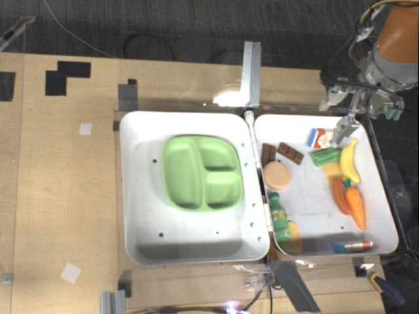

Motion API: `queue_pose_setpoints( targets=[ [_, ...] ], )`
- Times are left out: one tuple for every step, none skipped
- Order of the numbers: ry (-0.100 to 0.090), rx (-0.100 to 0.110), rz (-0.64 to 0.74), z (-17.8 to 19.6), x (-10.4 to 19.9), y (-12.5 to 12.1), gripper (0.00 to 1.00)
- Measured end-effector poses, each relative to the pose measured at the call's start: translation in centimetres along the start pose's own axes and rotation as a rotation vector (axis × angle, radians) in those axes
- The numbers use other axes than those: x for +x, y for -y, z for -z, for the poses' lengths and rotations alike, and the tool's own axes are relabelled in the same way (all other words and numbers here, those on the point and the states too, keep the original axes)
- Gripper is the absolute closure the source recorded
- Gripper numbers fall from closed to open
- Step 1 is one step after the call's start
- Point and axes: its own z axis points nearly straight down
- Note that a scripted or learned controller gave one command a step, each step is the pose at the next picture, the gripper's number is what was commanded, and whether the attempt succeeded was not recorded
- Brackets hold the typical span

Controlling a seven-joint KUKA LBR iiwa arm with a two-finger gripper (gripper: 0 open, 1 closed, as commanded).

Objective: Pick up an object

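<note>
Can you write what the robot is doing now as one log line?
step: reaching | gripper: above banana, right bin | held: nothing seen | left bin: green tray

On the surface (59, 195) two bins sit side by side, touching along their inner walls: the left bin (141, 241) holds a divided plate (200, 172) near its middle, and the right bin (308, 205) holds everything else. Along the right bin's left wall, from back to front, lie two chocolate pieces (281, 152), a round cookie (276, 174) and a bottle (279, 216). Toward its right wall a small carton (317, 137) lies at the back, with a banana (352, 160) to its right, two carrots (349, 200) in front of the banana, and a marker (352, 246) by the front wall.
</note>
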Motion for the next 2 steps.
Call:
queue_pose_setpoints(
  targets=[
    [-0.011, -0.002, 0.01, -14.7, 5.4, 4.2, 0.0],
    [0.005, 0.003, -0.054, -17.0, 12.9, 5.6, 0.0]
  ],
)
